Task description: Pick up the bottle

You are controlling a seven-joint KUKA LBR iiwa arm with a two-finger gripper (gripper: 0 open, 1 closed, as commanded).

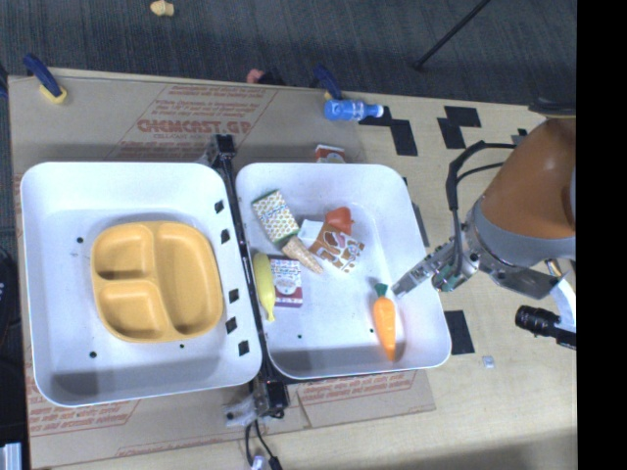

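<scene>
Bins came first in my count: two white ones, side by side on the bench. Left bin (39,262) held one thing, a yellow tray (157,280) with three compartments. Behind it the brown cardboard (196,116) under the bins carried red print; I could read something like "CHEMCAST", but the rest was too blurred for me.

One blue clamp (44,78) sat at the far left corner of the bench and a second blue clamp (326,79) near the middle of the far edge.

Right bin (416,331) held several things. I counted one banana (264,284) along its left wall, one small red and white packet (286,282) just beside the banana, one box with a green pattern (275,215) farther back, one red and white carton (338,245) near the middle, and one carrot (386,326) with a green top near the right wall. Labels on these packets were too small for me to read.

One bottle (351,111), blue with a pale cap end, lay on its side on the bench behind the right bin, outside both bins, just beside the second clamp.

My gripper (404,282) was over the right rim of the right bin, near the green top of the carrot and well apart from the bottle. I could not tell how far my fingers were opened, and I saw nothing between them.
</scene>
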